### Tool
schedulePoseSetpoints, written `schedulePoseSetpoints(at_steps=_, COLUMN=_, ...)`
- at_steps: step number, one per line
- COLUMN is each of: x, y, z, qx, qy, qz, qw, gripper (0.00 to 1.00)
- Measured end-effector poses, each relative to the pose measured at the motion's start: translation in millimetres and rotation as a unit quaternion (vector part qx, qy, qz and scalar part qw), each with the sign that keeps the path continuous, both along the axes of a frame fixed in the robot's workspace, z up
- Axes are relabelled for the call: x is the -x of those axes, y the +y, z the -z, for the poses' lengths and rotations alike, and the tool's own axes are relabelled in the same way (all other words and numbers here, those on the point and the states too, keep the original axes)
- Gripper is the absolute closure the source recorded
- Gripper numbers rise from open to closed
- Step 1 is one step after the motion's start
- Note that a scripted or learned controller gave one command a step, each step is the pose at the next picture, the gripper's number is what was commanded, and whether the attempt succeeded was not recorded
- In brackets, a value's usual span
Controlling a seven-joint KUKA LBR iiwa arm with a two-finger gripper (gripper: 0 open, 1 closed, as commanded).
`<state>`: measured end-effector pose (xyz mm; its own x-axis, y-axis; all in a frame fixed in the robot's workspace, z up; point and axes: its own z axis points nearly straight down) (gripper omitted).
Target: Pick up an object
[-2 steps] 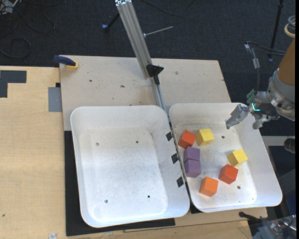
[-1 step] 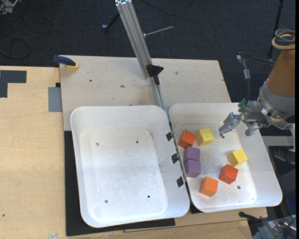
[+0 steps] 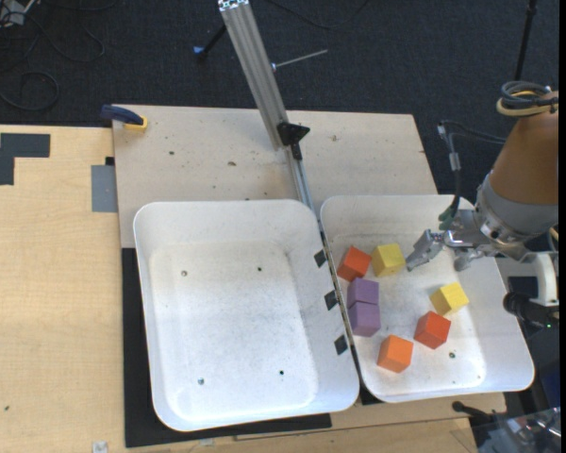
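Nearest the camera, at the bottom of the right-hand white bin (image 3: 509,371), sits an orange block (image 3: 394,352), with a red block (image 3: 432,329) just beside it to the right. Further back in the same bin lie a purple block (image 3: 363,306) close to the divider between the bins, a yellow block (image 3: 449,297) near the right side, and, at the far end of the cluster, an orange-red block (image 3: 354,261) next to another yellow block (image 3: 388,259). The left-hand white bin (image 3: 170,347) stands alongside on the pale table (image 3: 198,159). The grey arm with its orange band (image 3: 533,163) reaches in from the right, and its pincer (image 3: 439,246) hangs over the right bin between the two yellow blocks, a little apart from each. Its fingers look spread apart with nothing between them, though the angle makes this hard to confirm. The blocks appear to be small, rigid, painted cubes, probably light wood or foam, so likely easy to lift and unlikely to crush. Their flat opposite faces should offer the best grip, squarely across the middle. The far yellow block, nearest the pincer, seems a fair target, though its neighbour crowds one side.
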<state>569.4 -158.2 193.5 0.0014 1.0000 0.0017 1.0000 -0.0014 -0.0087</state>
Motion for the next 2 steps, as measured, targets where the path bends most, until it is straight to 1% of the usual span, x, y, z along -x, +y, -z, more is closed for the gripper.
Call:
schedulePoseSetpoints(at_steps=1, x=4, y=10, z=58, qx=-0.0006, qy=0.0, qz=0.001, qw=1.0, gripper=0.0)
schedulePoseSetpoints(at_steps=2, x=3, y=8, z=44, qx=0.0003, qy=-0.002, qz=0.005, qw=1.0, gripper=1.0)
